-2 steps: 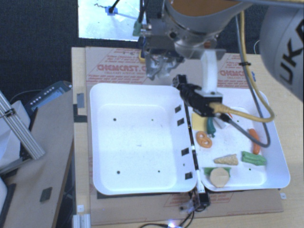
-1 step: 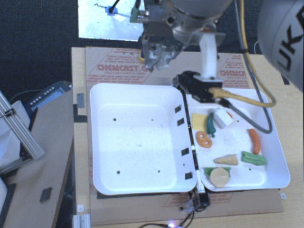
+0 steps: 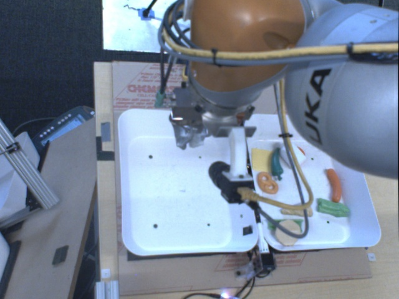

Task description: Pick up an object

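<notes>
My gripper hangs under the orange wrist band, over the far edge of the left white bin, with nothing seen in it. The objects lie in the right bin: a yellow slice, a dark teal curved piece on it, an orange pretzel shape, an orange sausage, a green pod-like piece and a tan round slice at the near edge. All of them are to the right of the gripper. The arm hides the far part of the right bin.
The bins rest on a cardboard sheet on the bench. A grey device and metal rails stand off the bench to the left. A yellow cable loops over the right bin.
</notes>
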`<state>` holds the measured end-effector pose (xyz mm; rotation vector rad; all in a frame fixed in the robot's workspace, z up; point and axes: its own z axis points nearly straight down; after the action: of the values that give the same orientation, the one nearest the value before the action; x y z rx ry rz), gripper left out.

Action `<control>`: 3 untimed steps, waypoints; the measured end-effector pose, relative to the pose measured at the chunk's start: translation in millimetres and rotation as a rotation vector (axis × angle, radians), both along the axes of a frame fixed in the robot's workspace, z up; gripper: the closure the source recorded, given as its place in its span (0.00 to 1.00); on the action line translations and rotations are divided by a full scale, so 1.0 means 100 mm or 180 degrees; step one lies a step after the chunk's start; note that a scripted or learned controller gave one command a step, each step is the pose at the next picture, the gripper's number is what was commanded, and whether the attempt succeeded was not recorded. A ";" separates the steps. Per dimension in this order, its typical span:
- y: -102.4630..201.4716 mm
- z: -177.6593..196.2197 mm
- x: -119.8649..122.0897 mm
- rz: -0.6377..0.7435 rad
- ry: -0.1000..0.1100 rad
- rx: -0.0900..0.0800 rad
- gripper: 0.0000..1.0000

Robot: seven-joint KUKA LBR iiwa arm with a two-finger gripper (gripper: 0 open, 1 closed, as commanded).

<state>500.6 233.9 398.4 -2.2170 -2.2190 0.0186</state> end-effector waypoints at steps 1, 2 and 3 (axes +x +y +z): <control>0.00 1.45 0.19 0.0014 -0.0085 0.0038 1.00; 0.00 -0.58 -0.17 0.0001 0.0006 -0.0002 1.00; 0.00 0.95 0.00 0.0012 -0.0094 0.0043 1.00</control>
<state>501.0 234.1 493.1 -2.2208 -2.2312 -0.0290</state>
